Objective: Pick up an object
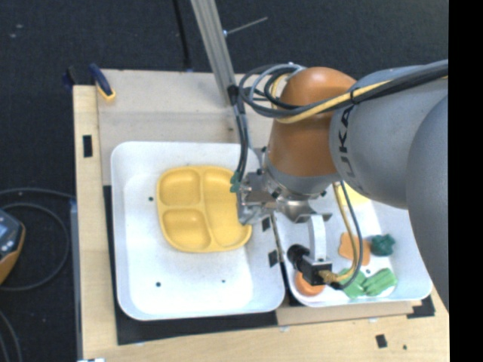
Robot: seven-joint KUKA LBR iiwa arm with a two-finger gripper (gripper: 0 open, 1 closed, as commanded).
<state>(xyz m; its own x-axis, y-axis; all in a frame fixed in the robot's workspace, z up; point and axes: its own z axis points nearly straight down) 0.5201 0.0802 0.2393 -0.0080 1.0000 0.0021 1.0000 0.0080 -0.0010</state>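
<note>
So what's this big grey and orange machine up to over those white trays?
It's a robot arm set to pick something up. It reaches in over two shallow white bins. Its gripper hangs at the right edge of a yellow divided plate lying in the left bin. The right bin holds small green pieces and orange pieces. Nothing looks lifted yet, and the grip itself is too hidden to judge.

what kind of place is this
Probably a robotics lab test bench: a big robot arm reaches over two white bins, one holding a yellow divided plate, with loose cables nearby.
</note>
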